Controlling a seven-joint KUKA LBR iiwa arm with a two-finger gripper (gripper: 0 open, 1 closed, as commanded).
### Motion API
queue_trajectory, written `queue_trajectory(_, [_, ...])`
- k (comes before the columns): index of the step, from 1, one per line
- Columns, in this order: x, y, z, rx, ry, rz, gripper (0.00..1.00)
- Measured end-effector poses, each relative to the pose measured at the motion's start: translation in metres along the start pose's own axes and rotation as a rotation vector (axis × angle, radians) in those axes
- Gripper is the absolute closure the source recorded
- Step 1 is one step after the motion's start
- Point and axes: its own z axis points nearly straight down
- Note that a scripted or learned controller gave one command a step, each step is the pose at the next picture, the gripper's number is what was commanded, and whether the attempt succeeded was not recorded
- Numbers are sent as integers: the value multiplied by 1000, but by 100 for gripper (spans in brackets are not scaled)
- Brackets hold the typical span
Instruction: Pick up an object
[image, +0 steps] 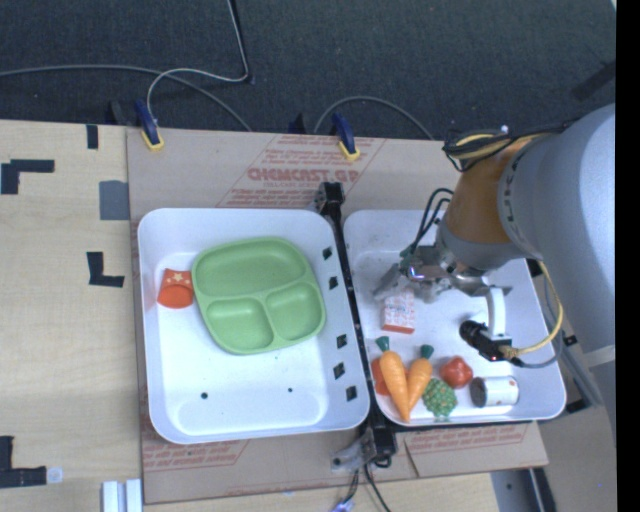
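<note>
My gripper (412, 285) hangs low over the upper left part of the right bin (540, 405) and is open, with nothing between its fingers. Just below it lies a small white box with red print (398, 314), apart from the fingertips. Near the bin's front edge sit two orange carrots (400, 378), a green broccoli piece (439, 398), a red tomato (456, 371) and a small white and dark cylinder (494, 391).
The left bin (170, 400) holds a green divided plate (260, 294) and a small orange-red piece (176, 289) by its left wall. A black divider (345, 300) runs between the bins. The arm's cable and black fitting (487, 340) hang over the right bin's right side.
</note>
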Motion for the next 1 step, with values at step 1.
queue_trajectory(1, [0,0,-9,2,0,0,100])
